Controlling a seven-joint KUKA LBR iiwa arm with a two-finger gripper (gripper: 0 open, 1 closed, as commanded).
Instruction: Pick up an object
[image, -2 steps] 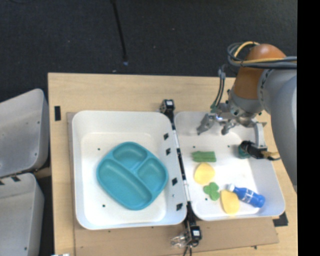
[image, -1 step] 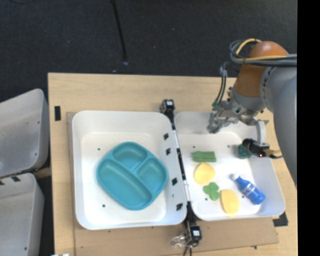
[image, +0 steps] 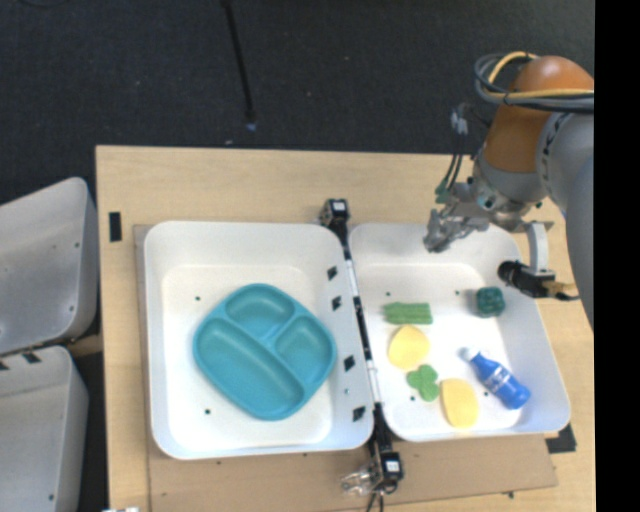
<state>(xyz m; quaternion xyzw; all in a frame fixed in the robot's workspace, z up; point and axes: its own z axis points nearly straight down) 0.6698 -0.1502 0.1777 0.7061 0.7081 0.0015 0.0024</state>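
Green block well below tool

Two white bins on tan counter: teal divided plate left; green block, two yellow pieces, green clover, blue bottle, dark-teal object right.

Gripper over the right bin's far rim. Nearer the camera than it: green block, teal object, two yellow pieces, green clover shape, blue bottle. Left of it, in the left bin: teal divided plate.
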